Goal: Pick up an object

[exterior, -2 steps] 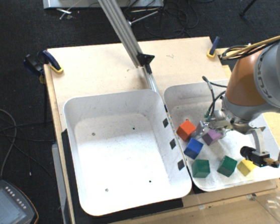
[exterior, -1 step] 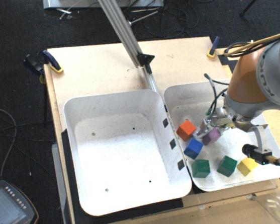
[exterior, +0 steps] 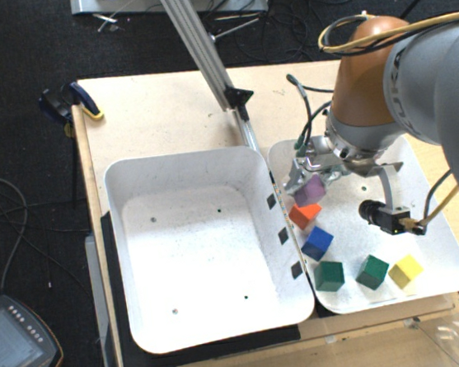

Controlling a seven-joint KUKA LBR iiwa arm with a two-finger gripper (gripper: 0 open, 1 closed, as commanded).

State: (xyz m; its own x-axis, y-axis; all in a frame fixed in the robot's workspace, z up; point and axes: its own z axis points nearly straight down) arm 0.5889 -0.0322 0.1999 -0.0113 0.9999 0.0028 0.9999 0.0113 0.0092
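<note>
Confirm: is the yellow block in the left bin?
No, the yellow block lies in the right bin, near its front corner beside a green block.

A pale wooden bench [exterior: 163,112] is seen from above, set over a dark floor. Two shallow white bins are carried on it side by side: the left bin [exterior: 131,191] and the right bin [exterior: 439,265], their inner rims touching. A black mat [exterior: 130,353] is laid under the left bin, showing along its left and front edges. A blue and yellow clamp [exterior: 74,102] is fixed at the bench's far left corner.
</note>
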